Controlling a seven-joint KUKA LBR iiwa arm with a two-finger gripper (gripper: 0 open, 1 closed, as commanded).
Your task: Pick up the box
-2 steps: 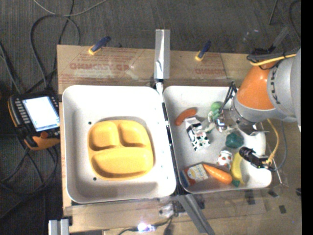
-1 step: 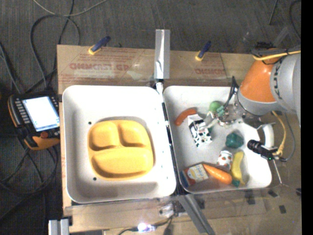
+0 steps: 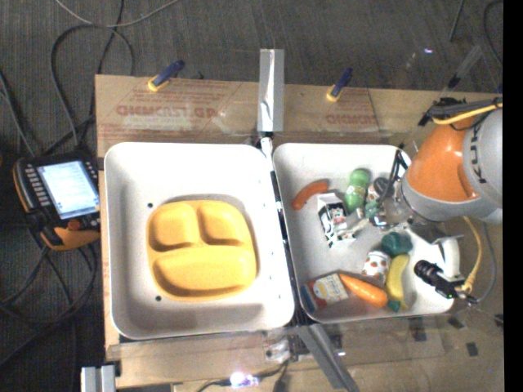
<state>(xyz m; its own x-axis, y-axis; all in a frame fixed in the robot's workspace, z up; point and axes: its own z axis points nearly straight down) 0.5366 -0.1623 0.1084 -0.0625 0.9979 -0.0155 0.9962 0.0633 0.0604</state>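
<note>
A small white box with black print (image 3: 333, 219) lies in the middle of the right bin (image 3: 343, 155). A second small box with a red and orange label (image 3: 326, 290) rests at that bin's front edge, touching a carrot (image 3: 364, 291). My gripper (image 3: 378, 207) hangs low over the right bin, just right of the white box and beside a green bottle (image 3: 356, 188). Nothing shows held in it. The orange-banded wrist (image 3: 437, 174) hides the bin's right side.
The right bin also holds a red sausage (image 3: 309, 192), a teal piece (image 3: 397, 242), a small ball (image 3: 375, 265) and a banana (image 3: 396, 278), crowded together. In the left bin (image 3: 122, 243) sits a yellow divided plate (image 3: 202, 246). A tablet (image 3: 61, 188) lies off the bench's left side.
</note>
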